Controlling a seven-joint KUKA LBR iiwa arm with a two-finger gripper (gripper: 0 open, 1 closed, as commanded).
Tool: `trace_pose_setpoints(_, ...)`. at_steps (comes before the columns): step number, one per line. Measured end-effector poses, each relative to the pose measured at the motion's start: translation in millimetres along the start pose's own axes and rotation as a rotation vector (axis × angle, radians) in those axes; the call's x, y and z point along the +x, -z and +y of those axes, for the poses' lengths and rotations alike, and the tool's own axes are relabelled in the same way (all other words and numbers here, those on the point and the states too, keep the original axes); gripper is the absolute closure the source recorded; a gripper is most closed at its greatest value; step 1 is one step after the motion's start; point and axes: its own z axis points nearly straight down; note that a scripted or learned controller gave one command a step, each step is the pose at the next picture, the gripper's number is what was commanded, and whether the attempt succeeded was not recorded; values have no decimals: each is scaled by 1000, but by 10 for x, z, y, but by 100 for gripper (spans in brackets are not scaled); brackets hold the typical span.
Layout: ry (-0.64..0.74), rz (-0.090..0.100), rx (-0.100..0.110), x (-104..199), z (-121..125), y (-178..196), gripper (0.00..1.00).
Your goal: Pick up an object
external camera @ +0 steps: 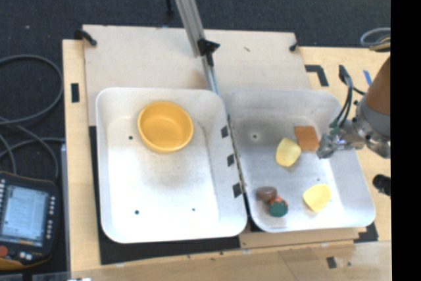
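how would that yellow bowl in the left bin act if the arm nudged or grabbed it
The yellow bowl looks like thin rigid plastic, so probably light and apt to slide across the smooth left bin when nudged. It sits upright on a wide base, so tipping seems unlikely. Its rounded rim may slip from a pinch.

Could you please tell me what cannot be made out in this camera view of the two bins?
- The claw: too small and blurred to tell its state or whether it touches the orange-brown block beside it.
- The arm: cut off by the view's right edge.
- The brown object and green object: too small to identify.
- The yellow bowl: its underside is hidden by its own walls.
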Motion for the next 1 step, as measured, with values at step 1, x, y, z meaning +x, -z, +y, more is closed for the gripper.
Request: trace_pose_setpoints(1,1,1,1,17,50,448,100)
